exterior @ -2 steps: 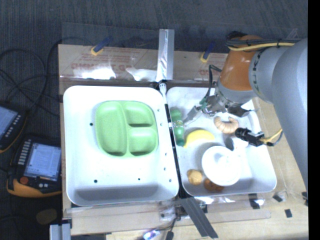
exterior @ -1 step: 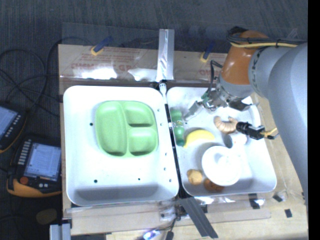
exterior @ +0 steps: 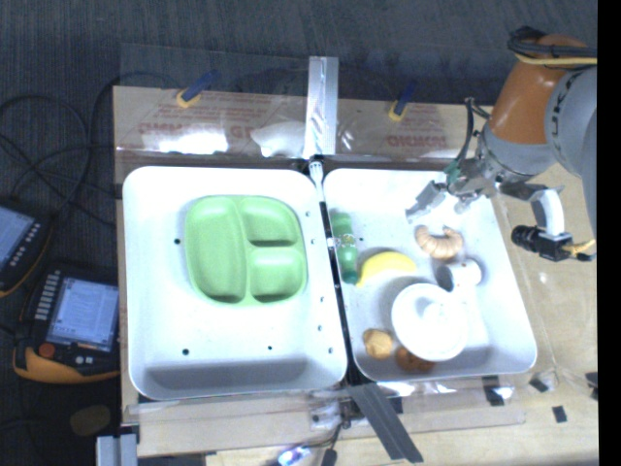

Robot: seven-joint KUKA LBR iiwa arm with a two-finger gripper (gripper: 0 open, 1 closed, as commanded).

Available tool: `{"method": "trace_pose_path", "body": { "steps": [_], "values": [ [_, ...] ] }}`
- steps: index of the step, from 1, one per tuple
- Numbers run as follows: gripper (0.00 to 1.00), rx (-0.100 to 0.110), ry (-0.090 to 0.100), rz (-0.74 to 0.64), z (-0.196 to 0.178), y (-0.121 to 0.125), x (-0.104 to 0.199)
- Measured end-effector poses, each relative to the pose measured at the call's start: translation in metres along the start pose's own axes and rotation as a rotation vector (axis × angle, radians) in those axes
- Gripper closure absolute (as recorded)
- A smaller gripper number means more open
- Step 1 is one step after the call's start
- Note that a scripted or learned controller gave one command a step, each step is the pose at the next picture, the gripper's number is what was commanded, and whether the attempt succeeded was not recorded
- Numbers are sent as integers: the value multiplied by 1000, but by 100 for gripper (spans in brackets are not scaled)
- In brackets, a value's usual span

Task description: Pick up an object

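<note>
On the desk [exterior: 558, 304] sit two shallow white bins side by side. The left bin [exterior: 155, 357] holds a green divided tray [exterior: 245, 248], lying flat near its middle. The right bin [exterior: 509, 333] carries the loose items: a croissant-shaped pastry [exterior: 440, 242] toward the upper middle, a yellow banana-like piece [exterior: 385, 264] near the bin's left wall, a small green item [exterior: 342, 229] just beside the divider, a white bowl [exterior: 430, 321] in the lower half, and two small brown pieces [exterior: 379, 342] touching the bowl's lower left rim. The arm [exterior: 536, 105] reaches in from the right, and its end effector [exterior: 444, 194] hovers at the upper part of the right bin, just above the pastry and apart from it. Its fingers look spread and released, with nothing between them.
</note>
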State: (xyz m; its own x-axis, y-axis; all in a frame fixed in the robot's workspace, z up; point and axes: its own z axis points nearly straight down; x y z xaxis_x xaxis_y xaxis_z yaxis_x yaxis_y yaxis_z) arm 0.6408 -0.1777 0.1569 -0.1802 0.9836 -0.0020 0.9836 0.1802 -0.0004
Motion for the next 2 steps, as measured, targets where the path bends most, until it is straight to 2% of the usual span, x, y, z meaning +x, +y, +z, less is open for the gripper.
{"method": "trace_pose_path", "body": {
  "steps": [1,2],
  "values": [
    [0,-1,3,35,63,-13,-26],
    [100,-3,4,33,54,-12,-24]
  ]
}}
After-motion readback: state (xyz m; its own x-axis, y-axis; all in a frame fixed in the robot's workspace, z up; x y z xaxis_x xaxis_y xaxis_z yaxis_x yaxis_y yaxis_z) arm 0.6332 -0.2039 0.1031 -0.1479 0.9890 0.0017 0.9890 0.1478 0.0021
